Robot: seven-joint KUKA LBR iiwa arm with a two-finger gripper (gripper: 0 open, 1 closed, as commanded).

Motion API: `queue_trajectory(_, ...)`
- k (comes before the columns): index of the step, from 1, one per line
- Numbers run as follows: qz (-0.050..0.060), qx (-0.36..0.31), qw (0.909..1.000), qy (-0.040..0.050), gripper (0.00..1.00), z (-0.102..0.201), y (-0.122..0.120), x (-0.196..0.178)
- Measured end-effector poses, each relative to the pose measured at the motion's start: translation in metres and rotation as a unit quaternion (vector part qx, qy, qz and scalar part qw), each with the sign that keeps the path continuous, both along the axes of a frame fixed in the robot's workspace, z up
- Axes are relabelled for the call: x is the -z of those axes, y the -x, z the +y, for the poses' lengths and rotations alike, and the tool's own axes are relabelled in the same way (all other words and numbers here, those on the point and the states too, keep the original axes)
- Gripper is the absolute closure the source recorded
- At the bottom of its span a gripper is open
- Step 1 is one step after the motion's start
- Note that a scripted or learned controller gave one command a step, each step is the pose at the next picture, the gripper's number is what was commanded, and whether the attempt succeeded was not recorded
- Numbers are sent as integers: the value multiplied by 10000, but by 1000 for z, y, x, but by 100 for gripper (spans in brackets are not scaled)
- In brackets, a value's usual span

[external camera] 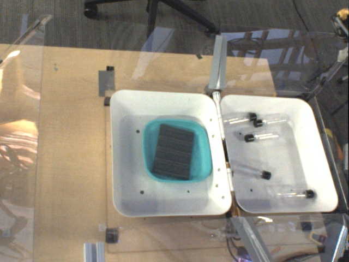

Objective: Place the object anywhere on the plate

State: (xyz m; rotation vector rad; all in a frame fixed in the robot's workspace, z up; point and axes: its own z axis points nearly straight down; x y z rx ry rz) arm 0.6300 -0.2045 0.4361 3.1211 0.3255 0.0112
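Observation:
A teal plate (pixel 203 152) sits in the middle of the left white bin (pixel 125 146). A dark grey ribbed rectangular block (pixel 173 151) lies flat on the plate, slightly tilted. In the right white bin (pixel 305 146) lie several clear tubes with black caps, one near the top (pixel 242 118), one below it (pixel 262 137), one in the middle (pixel 255 172) and one at the lower right (pixel 294 192).
The two bins stand side by side on a tan wooden bench (pixel 60 162), joined at a metal rail (pixel 218 70). Clear panels border the bench. An office chair base (pixel 158 4) stands on the floor beyond.

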Motion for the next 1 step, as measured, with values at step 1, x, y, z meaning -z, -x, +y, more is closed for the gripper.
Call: queue_trajectory(1, 0, 0, 10000, 0, 0, 0, 0, 0)
